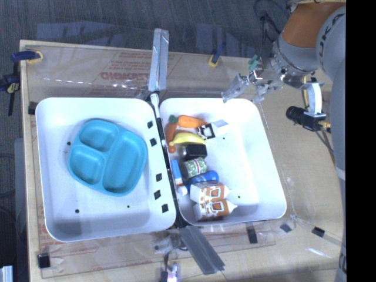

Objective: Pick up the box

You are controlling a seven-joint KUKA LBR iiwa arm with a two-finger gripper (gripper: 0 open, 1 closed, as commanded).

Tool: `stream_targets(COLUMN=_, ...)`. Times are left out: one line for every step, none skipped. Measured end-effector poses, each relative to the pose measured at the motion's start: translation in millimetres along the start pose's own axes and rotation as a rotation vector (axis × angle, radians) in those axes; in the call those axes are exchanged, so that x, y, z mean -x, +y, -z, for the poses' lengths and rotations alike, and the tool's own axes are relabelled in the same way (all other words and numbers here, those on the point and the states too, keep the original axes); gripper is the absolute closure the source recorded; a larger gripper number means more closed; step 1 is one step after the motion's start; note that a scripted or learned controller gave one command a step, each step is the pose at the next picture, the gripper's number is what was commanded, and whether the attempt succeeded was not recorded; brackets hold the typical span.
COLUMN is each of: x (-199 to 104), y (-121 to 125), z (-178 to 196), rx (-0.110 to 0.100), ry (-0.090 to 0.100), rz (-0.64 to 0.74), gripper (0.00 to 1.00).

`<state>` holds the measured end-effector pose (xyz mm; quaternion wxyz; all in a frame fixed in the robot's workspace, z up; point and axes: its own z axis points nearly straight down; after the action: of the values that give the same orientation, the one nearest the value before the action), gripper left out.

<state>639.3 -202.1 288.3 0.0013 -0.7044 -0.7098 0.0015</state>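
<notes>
Two white bins (pixel 261 157), blue tray (pixel 107 155) left, box (pixel 211 200), groceries right

The grey arm enters from the upper right, its orange band uppermost near the top edge, and its wrist angles down and to the left. The hand (pixel 242 88) hangs at the end of it, pointing leftward (its two pale fingers (pixel 233 89) are spread apart with nothing between them). A black fitting juts from the wrist's side.
</notes>
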Motion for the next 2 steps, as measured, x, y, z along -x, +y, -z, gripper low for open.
stream_targets(x=-28.8, y=-19.1, z=-166.4, rx=-0.001, ry=0.0, rz=0.022, gripper=0.0)
stream_targets(x=-73.1, y=-44.4, z=-183.0, rx=0.011, ry=-0.015, rz=-0.065, gripper=0.0)
